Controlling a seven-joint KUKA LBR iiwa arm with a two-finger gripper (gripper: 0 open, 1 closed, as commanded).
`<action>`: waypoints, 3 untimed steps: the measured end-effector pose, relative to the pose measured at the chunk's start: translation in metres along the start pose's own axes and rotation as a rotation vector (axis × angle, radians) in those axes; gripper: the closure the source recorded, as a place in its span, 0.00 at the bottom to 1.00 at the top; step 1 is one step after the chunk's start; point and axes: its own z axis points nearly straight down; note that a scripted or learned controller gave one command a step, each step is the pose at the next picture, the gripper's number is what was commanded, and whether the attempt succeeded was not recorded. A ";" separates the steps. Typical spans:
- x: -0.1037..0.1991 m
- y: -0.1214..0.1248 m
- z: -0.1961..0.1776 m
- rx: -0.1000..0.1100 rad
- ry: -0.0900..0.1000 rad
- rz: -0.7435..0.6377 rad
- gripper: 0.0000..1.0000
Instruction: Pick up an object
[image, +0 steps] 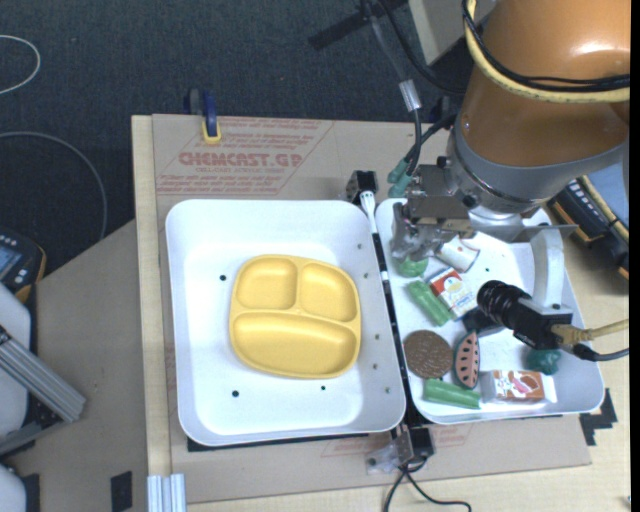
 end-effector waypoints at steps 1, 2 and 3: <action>0.114 -0.004 0.057 0.015 0.002 -0.009 1.00; 0.021 0.000 0.002 -0.001 0.001 0.012 1.00; -0.050 -0.002 0.031 0.011 -0.001 0.012 1.00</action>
